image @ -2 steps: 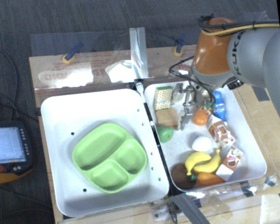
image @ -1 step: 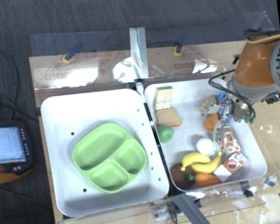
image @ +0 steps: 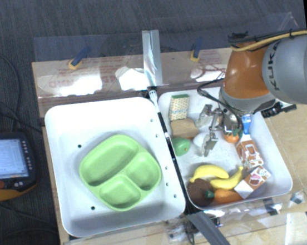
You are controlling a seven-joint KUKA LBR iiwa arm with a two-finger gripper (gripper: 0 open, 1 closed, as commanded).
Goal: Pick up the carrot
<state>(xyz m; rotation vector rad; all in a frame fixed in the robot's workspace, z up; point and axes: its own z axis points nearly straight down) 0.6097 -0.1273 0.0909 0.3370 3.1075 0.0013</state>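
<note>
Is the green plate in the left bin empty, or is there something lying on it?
Empty. The green plate lies in the left bin, and all three of its compartments show only bare green surface.

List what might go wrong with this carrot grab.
1. The gripper sits high in the right bin, while the likely carrot lies at the bin's near edge, half under the bananas; a grab may catch those instead.
2. The juice carton and other items crowd the bin, so the descent could knock them.
</note>
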